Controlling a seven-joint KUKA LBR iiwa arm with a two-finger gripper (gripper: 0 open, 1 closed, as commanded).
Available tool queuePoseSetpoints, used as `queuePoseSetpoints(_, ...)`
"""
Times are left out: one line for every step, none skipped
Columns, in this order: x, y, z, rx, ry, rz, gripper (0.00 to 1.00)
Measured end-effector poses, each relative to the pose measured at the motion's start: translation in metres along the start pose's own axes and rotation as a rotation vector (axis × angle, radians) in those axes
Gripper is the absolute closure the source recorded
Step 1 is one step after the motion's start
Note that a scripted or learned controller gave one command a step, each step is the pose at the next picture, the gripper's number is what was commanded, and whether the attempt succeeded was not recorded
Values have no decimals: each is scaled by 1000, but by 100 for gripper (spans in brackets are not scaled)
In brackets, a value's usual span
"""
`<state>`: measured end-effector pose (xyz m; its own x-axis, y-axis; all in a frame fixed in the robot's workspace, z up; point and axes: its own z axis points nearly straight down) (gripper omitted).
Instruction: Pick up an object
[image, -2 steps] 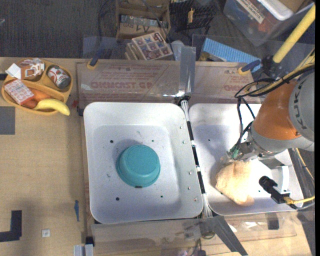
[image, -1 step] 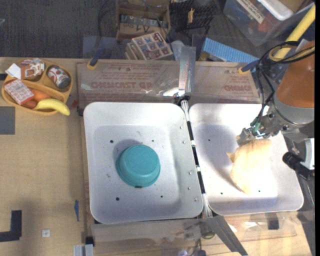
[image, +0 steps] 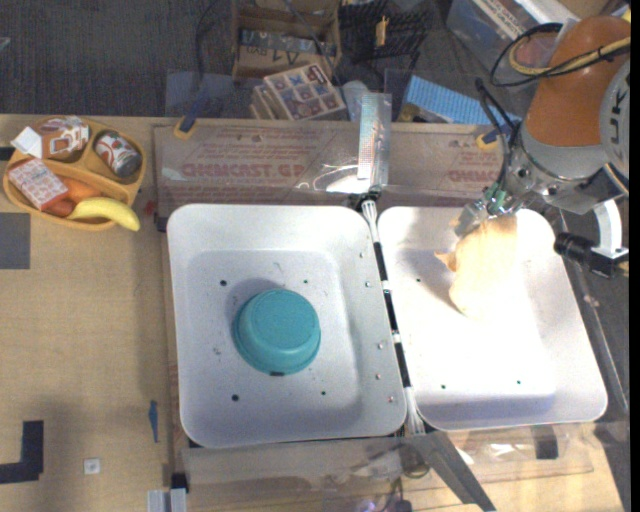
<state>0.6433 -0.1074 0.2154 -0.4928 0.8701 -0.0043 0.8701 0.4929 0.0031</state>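
gripper (image: 497, 203) over right bin (image: 520, 385) far edge, grip state unreadable; soft blurry pale-orange object (image: 485, 265) just below it; round teal bowl (image: 278, 330) upside down left of that bin

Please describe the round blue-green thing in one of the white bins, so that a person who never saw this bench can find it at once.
Two shallow white bins sit side by side on the bench; look in the left bin. Near its middle lies a teal bowl, apparently upside down. It is round and solid-coloured, unlike the pale, blurry orange thing in the right bin under the gripper.
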Motion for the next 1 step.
queuePoseSetpoints(6,31,21,-1,-1,-202,100)
